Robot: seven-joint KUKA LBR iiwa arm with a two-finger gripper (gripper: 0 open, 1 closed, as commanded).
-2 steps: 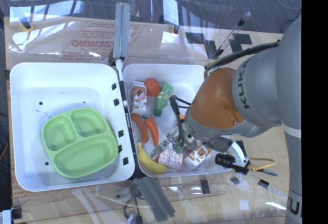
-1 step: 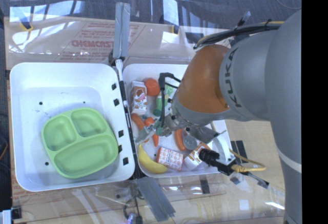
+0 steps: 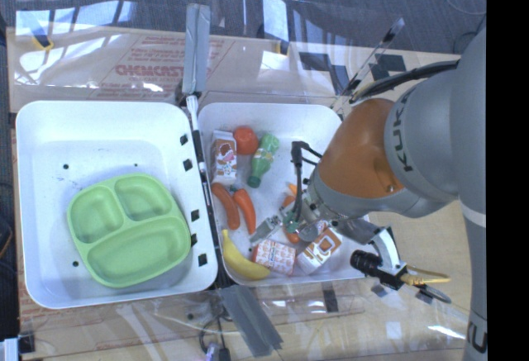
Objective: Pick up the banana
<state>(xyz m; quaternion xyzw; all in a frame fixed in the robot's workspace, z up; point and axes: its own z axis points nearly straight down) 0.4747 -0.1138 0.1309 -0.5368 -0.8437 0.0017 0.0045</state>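
Note:
The yellow banana (image 3: pixel 240 262) lies at the front left corner of the right bin (image 3: pixel 273 113), curved along the bin's near wall. My gripper (image 3: pixel 291 227) is low in that bin, to the right of the banana and apart from it, above a small white carton (image 3: pixel 275 255) and a second carton (image 3: pixel 321 250). The arm's orange band and grey wrist cover the bin's right half. The fingertips are hidden among the clutter.
The right bin also holds two red-orange sausages (image 3: pixel 235 206), a green bottle (image 3: pixel 261 159), a red tomato (image 3: pixel 245 139) and a snack packet (image 3: pixel 223 158). The left bin (image 3: pixel 50 136) bears a green divided plate (image 3: pixel 130 229).

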